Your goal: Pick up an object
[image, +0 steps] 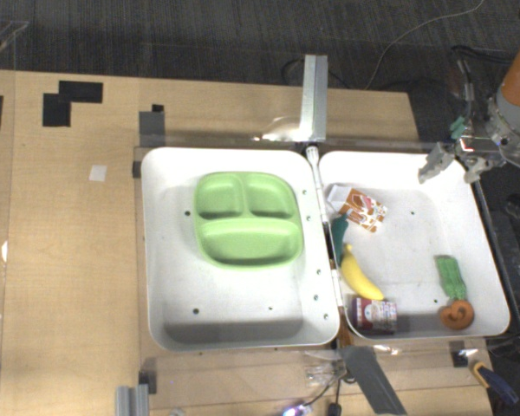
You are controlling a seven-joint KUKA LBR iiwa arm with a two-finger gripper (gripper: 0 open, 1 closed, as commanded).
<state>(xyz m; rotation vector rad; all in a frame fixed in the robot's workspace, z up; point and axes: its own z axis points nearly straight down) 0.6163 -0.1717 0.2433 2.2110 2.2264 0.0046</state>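
Gripper (455,161) hangs over the far right corner of the right bin (416,232), fingers spread apart with nothing between them, well apart from every object. In the right bin: banana (360,275) near the left wall, long axis running from far-left to near-right; green block (451,276) near the right wall, long axis roughly far-to-near, with an orange ball (456,315) just beside its near end; a dark can (374,315) lying on its side at the near edge, touching the banana's near end; a small printed packet (364,210) toward the far left. Left bin (169,232) holds a green divided tray (247,217).
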